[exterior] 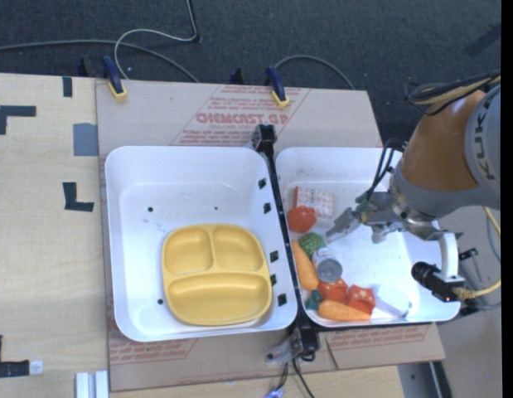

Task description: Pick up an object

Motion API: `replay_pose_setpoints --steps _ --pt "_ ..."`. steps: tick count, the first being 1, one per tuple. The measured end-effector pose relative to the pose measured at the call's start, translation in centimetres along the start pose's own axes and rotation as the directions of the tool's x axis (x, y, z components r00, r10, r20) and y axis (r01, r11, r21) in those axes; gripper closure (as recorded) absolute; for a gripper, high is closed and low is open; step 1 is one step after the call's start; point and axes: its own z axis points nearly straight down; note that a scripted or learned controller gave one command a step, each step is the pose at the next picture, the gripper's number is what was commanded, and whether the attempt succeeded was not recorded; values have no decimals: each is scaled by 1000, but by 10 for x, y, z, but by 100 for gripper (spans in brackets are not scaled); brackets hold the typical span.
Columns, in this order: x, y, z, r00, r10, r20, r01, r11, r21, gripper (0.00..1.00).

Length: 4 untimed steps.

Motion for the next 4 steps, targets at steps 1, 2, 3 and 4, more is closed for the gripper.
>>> replay_pose_setpoints --steps 1,2,3,4 --pt "6 35 72 1000 0 0 0 1000 1 0" --pt "1 46 100 1000 -1 0 1 1000 -2 0" --pt "6 -18 99 1000 5 8 -4 1000 -13 0" --pt "-2 40 101 1000 0 2 0 1000 -6 0"
